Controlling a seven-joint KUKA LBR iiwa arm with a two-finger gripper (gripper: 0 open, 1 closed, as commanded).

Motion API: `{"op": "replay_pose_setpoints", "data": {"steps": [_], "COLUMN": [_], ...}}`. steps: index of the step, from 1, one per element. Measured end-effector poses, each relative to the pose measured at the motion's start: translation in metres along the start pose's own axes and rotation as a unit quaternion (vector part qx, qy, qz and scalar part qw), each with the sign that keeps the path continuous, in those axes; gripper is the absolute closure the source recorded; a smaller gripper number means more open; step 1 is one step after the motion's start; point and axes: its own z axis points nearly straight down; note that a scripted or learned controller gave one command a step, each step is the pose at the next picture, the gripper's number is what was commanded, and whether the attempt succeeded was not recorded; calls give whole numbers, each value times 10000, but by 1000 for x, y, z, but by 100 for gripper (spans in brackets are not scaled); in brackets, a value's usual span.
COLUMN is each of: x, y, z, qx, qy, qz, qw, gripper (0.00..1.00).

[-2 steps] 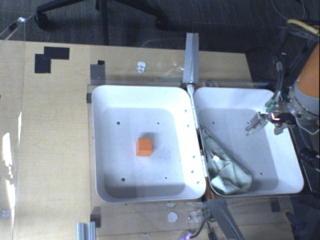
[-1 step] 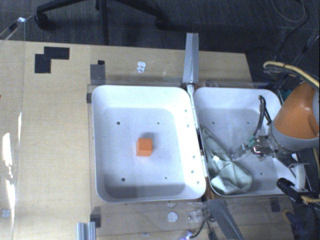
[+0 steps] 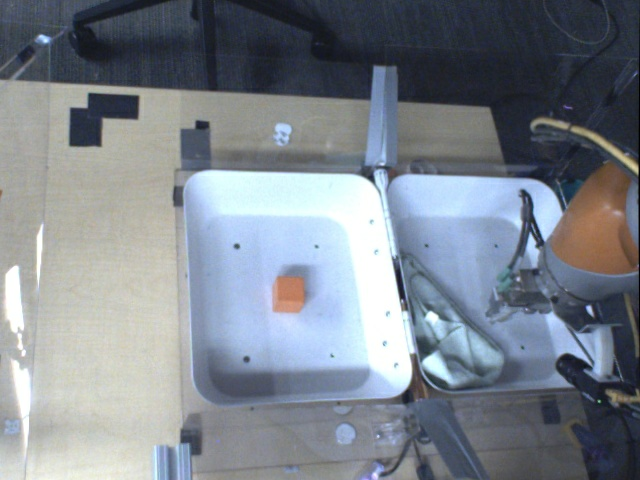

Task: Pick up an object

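The gripper (image 3: 515, 298) hangs over the right bin (image 3: 470, 218), near its right wall, at the end of the grey arm with the orange band (image 3: 600, 228); it is small and blurred from this height, so I cannot tell whether the jaws stand wide or narrow, and nothing can be made out between them. Just beside the jaws, on their left and a little nearer the front rim, lies a crumpled cloth (image 3: 455, 338), pale grey-green, bunched against the divider between the bins with a long fold trailing back along it. Well to the left of the jaws, across that divider, a small orange block (image 3: 289, 294) sits alone near the middle of the left bin (image 3: 215, 228), flat on the floor and apart from every wall. The cloth is the nearer thing to pick. It looks light and soft, with no firm edge, so it would likely give under the jaws and sag once lifted; the best hold is probably on a raised ridge of the bunched part, where the jaws can pinch a thick fold, not on the flat trailing strip, which may slip out. The block looks stiff, light and square-sided, and should sit firmly if the jaws close on two opposite faces, though smooth sides could slide if pinched near a corner.
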Motion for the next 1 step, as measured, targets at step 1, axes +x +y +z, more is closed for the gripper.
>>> {"op": "replay_pose_setpoints", "data": {"steps": [1], "x": [-60], "y": [17], "z": [9], "qx": [-51], "qy": [-14], "qz": [-145], "qw": [9999], "gripper": [100]}}
